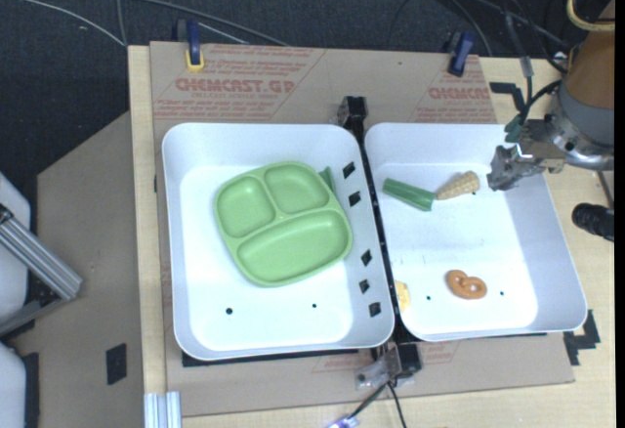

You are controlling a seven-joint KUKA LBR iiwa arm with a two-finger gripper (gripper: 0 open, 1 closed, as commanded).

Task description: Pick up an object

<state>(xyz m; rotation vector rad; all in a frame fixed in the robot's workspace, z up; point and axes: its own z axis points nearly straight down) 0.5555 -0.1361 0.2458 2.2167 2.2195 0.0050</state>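
Pincer [503,170] holds nothing — hangs over right bin [547,250] edge.

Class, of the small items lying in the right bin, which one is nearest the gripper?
The tan cone, beside the green stick and close to the gripper; the orange pretzel and small yellow piece lie farther off.

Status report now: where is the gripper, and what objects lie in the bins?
Gripper above right bin's far right edge. Nearest: tan cone, green stick; orange pretzel nearer front. Nothing blocking.
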